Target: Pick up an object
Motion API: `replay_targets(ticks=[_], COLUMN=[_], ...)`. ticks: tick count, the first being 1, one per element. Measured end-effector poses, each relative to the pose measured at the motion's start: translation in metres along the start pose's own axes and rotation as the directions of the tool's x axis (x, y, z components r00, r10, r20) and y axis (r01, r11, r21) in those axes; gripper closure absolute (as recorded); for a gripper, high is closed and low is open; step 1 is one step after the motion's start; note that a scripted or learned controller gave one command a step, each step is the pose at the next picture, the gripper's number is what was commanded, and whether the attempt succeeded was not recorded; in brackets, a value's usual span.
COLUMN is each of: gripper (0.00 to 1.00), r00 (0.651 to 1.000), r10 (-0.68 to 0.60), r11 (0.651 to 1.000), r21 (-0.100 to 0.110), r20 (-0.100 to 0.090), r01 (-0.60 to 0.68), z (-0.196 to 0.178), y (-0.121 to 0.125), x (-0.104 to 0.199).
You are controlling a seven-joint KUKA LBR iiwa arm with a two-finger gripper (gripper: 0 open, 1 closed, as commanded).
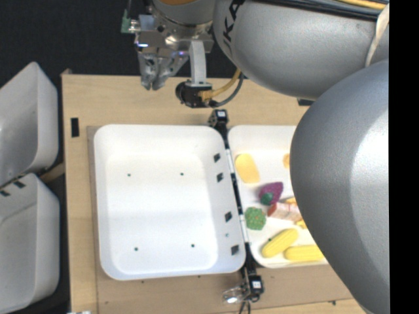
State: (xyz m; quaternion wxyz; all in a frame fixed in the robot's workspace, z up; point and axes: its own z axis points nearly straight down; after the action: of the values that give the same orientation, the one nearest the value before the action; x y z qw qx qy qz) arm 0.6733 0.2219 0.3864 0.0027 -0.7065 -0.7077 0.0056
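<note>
Nearest the camera, the right bin [262, 135] holds the toy foods: a corn cob [279, 241], a green broccoli piece [255, 219], a purple piece [271, 191] and a yellow oval piece [247, 168], all untouched. Left of that bin sits the left bin [157, 201]. Beyond it, above the wooden bench [78, 103], hangs the gripper [154, 76], carrying nothing visible; its finger state cannot be told. Judged so, picking has not begun.

The gripper [156, 77] is hanging above the bench's [78, 195] far edge, beyond the left bin [157, 201]. The grey arm [314, 38] is stretching across the top and covering much of the right bin [262, 136]. In that bin a yellow oval piece [247, 168], a purple piece [271, 191], a green piece [255, 219] and a corn cob [279, 242] are lying close together.
</note>
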Motion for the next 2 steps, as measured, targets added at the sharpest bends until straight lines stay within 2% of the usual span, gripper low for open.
replay_targets(ticks=[1, 2], gripper=[1.0, 1.0], r00=[1.0, 1.0], r10=[-0.006, -0.001], r11=[1.0, 1.0], r21=[-0.025, -0.005], r20=[-0.009, -0.001], r01=[0.006, 0.001], z=[-0.124, -0.03], y=[-0.026, -0.008], x=[0.001, 0.0])
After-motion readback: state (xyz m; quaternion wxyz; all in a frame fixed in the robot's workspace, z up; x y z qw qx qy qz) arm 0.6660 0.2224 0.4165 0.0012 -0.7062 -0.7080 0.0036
